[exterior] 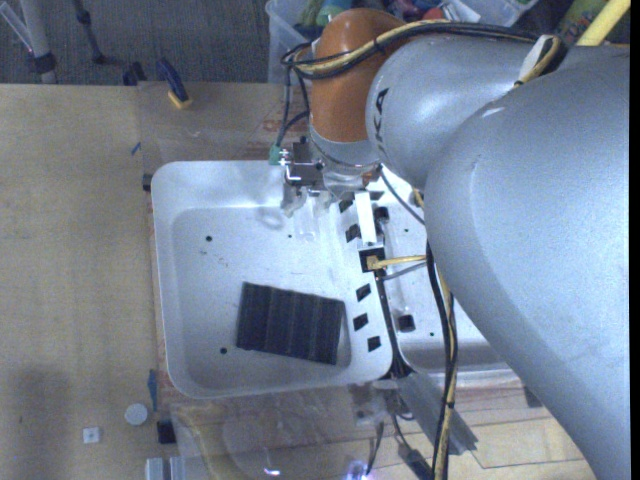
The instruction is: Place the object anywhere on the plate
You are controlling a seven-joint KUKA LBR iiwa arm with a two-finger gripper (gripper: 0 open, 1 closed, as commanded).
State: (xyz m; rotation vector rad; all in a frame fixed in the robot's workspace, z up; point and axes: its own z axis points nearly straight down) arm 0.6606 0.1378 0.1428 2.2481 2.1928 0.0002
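While reaching in from the right, hanging with the claw (300, 206) low over the far side of the left white bin (190, 193). Not telling if open or closed. Seeing a dark ribbed slab (290, 323) lying flat on the bin's near floor, well apart from the claw.

I am looking down into a robotics lab. The big grey arm (520, 218) with loose cables (440, 318) reaches over a white bin (190, 268) on a plywood desk (70, 268). Behind it a clear tub (330, 3) of bright toys sits on grey carpet (150, 18), beside tripod legs (40, 28).
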